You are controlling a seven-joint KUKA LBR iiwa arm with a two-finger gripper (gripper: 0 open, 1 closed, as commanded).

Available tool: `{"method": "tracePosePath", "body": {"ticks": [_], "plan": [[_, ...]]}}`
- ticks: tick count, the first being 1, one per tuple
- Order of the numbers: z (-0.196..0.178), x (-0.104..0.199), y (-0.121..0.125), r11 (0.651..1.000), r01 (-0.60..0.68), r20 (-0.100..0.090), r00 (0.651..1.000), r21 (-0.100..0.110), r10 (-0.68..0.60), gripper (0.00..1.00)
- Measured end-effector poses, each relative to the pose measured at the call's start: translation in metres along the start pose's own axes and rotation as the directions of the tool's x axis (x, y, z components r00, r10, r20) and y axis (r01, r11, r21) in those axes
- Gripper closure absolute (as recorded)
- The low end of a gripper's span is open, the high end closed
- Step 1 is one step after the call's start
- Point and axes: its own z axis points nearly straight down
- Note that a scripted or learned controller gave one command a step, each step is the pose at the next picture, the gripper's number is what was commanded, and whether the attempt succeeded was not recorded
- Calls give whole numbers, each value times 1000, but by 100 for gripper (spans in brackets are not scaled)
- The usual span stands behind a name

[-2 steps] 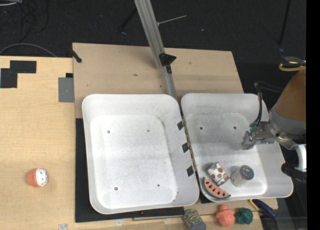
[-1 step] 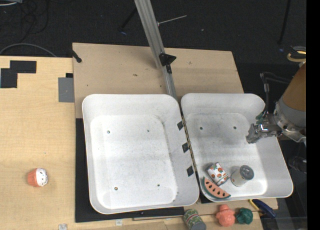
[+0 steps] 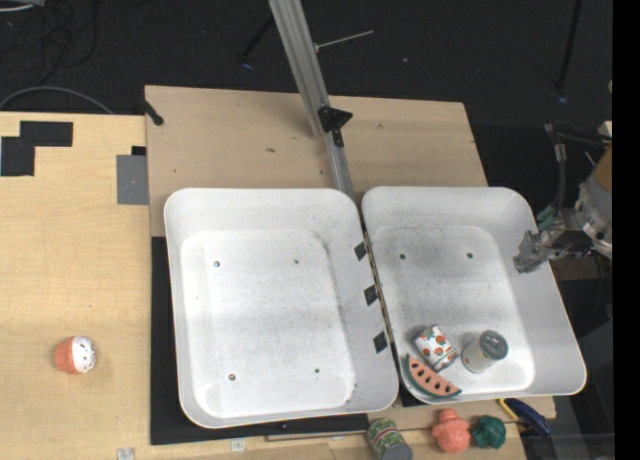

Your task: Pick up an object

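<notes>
grey tool (image 3: pixel 530 251) above right bin's (image 3: pixel 450 210) edge

Two shallow white bins sit side by side on the table (image 3: pixel 250 138). The left bin (image 3: pixel 262 308) shows a bare speckled floor. The right bin (image 3: pixel 465 288) holds three things near its front edge: a small red-and-white patterned cup (image 3: pixel 435 346) lying tilted, a watermelon slice toy (image 3: pixel 432 378) just in front of it against the rim, and a grey cylinder (image 3: pixel 486 350) just to the right of the cup. The tool (image 3: pixel 540 245) hangs over the right bin's right rim, well apart from those three. Beyond the front rim lie a dark can (image 3: pixel 386 438), a pink toy (image 3: pixel 450 431) and a green toy (image 3: pixel 489 432). An orange-and-white ball (image 3: pixel 75 355) rests far left on the table
</notes>
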Motion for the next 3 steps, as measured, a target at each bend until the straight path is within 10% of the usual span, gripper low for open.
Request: {"method": "tracePosePath", "body": {"ticks": [1, 3], "plan": [[-53, -1, 1, 1000, 1, 0, 1000, -1, -1, 100], [-30, 97, 6, 1000, 3, -4, 1000, 7, -3, 100]]}}
